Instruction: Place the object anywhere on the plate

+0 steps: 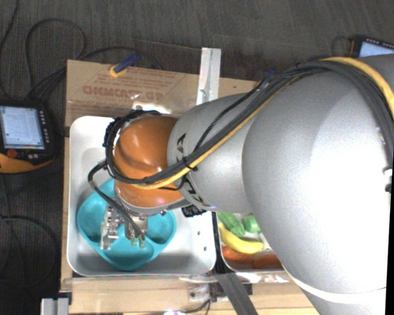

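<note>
A teal plate lies in the front part of the left white bin. My gripper hangs straight down over the middle of the plate, just above its surface, below the orange wrist band. Its two fingers stand apart, and teal plate shows in the gap. I see no object between them. The arm hides the back part of the plate and much of the bin.
The right bin holds a yellow banana, a green item and a red-orange item, mostly hidden under the arm. A flat cardboard sheet lies behind the left bin. A teach pendant rests on the floor at left.
</note>
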{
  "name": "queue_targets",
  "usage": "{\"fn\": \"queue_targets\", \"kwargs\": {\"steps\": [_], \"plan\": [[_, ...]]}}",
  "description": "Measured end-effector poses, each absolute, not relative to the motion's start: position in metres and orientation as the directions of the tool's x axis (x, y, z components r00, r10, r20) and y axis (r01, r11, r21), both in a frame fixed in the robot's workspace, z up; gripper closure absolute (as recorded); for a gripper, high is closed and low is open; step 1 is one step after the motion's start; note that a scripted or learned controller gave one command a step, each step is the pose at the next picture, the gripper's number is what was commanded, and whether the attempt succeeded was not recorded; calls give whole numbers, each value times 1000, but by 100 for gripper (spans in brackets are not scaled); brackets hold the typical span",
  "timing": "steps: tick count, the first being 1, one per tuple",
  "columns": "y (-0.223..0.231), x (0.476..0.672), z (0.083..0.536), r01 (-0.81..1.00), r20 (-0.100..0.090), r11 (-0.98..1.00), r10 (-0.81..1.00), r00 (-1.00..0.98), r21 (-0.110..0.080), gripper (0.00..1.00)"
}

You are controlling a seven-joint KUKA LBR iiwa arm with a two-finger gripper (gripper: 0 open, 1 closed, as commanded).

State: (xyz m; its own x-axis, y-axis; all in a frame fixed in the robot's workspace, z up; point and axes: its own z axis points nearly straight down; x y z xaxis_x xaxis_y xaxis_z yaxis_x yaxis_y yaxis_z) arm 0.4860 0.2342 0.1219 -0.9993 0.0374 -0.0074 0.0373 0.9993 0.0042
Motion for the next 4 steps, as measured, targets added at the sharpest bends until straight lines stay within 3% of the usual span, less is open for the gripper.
{"fn": "queue_targets", "kwargs": {"steps": [1, 2, 3, 4], "plan": [[234, 483, 115, 36, 2, 999, 36, -999, 0, 0], [232, 485, 224, -35, -3, 999, -35, -999, -2, 0], [224, 507, 241, 6, 0, 1000, 6, -1000, 2, 0], [218, 512, 116, 149, -20, 989, 149, -989, 13, 0]]}}
